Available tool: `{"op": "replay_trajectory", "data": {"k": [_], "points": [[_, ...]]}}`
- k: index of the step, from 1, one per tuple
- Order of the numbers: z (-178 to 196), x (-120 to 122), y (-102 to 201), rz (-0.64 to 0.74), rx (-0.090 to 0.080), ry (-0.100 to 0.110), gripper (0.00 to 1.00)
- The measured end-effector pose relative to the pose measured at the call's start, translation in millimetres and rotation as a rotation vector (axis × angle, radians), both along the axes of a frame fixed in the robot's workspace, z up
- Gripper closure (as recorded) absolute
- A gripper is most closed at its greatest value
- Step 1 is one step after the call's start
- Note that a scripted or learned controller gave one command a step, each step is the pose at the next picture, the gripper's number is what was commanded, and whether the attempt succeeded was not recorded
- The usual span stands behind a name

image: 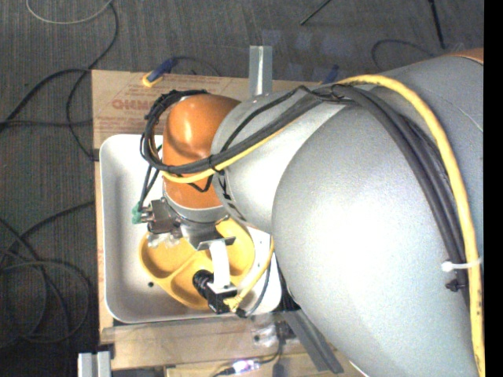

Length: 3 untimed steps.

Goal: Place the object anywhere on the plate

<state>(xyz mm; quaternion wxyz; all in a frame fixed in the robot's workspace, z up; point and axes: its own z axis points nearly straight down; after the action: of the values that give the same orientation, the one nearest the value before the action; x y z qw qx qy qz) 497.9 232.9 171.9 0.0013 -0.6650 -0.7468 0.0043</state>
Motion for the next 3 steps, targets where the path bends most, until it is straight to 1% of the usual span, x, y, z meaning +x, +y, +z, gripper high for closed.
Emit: {"op": "replay_trajectory", "data": {"k": [1, 2, 3], "points": [[35.3, -14.1, -37.5, -0.234, 0.001, -0.006, 1.00], [35.3, -14.1, -37.5, -0.234, 0.001, -0.006, 0.00], [51.6, 32.4, -79.2, -0.338, -0.004, -0.004, 0.00]]}}
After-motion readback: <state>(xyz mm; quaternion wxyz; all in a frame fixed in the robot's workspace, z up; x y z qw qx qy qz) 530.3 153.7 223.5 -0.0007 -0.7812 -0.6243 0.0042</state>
